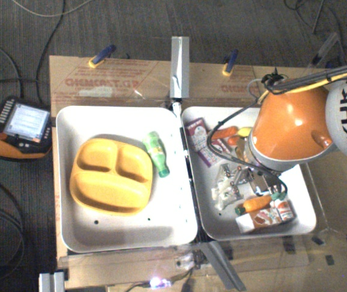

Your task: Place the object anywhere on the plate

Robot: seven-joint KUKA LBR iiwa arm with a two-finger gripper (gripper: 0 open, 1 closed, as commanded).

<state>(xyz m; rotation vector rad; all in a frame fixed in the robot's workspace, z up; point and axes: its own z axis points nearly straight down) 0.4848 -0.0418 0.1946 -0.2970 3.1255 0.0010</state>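
Grey arm (342, 117), orange wrist band (292, 129)

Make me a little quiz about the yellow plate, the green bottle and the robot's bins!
1. True or false: the green bottle lies in the same bin as the yellow plate.
2. Which bin is the arm reaching over? A) the left bin B) the right bin
3. Fill in: the plate has ___ compartments.

Key:
1. True. The bottle lies at the plate's upper right edge, mostly on the bin floor.
2. B. The claw is down among the small packets there.
3. Three: one long one and two smaller ones.
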